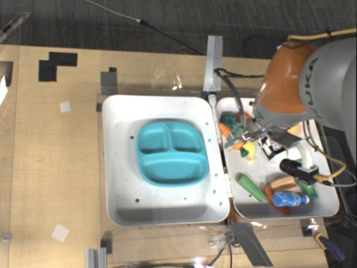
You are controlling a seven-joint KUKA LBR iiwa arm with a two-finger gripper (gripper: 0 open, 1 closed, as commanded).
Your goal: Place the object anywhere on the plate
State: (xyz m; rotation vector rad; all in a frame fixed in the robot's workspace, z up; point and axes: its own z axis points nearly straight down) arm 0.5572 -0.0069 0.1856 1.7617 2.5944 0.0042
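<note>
A teal three-compartment plate (169, 152) lies in the left white bin (120, 149) with nothing on it. My gripper (243, 136) reaches down into the upper left of the right bin (323, 205), among small toys: an orange piece (225, 129), a green-teal piece (228, 118) and a yellow piece (247, 151). The arm's bulk hides much of that corner, and nothing shows clearly between the fingers.
Lower in the right bin lie a green cylinder (251, 187), a tan roll (285, 181), a blue bottle-like toy (290, 200) with a red piece (269, 192) beside it. A metal post (212, 66) stands behind the divider between the bins.
</note>
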